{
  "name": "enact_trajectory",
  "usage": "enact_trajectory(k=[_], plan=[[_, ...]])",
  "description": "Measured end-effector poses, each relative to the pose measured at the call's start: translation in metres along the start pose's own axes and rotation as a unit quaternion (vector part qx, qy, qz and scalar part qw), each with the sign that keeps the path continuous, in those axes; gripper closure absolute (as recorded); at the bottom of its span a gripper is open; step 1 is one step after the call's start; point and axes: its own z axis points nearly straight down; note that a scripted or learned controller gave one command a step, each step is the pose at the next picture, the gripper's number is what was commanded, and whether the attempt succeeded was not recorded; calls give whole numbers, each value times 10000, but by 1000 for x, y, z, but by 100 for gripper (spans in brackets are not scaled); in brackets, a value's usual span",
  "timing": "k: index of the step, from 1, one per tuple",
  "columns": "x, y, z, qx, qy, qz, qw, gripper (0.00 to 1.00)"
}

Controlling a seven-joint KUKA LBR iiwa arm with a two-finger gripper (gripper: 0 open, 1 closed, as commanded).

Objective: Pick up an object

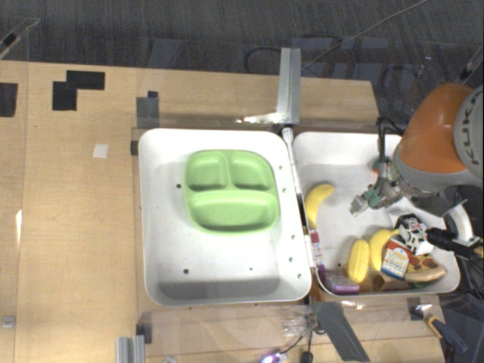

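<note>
At the right of the frame, the pincer [370, 197] is hanging empty over the right bin [340, 153], its state unclear, needing to descend toward the banana [317, 200].

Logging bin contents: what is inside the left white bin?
The left white bin holds one green three-compartment plastic plate, its compartments bare. Whatever lies beneath that plate is covered.

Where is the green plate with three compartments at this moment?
The green plate lies in the left bin, in its upper middle part, near the divider to the right bin where a banana lies.
</note>
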Motion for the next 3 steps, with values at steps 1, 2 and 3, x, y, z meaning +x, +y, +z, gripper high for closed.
enact_trajectory(k=[1, 2, 3], plan=[[0, 0, 0, 0, 0, 1, 10000, 0], [-43, 81, 45, 7, 3, 639, 9980, 0], [-20, 78, 48, -25, -19, 712, 9975, 0]])
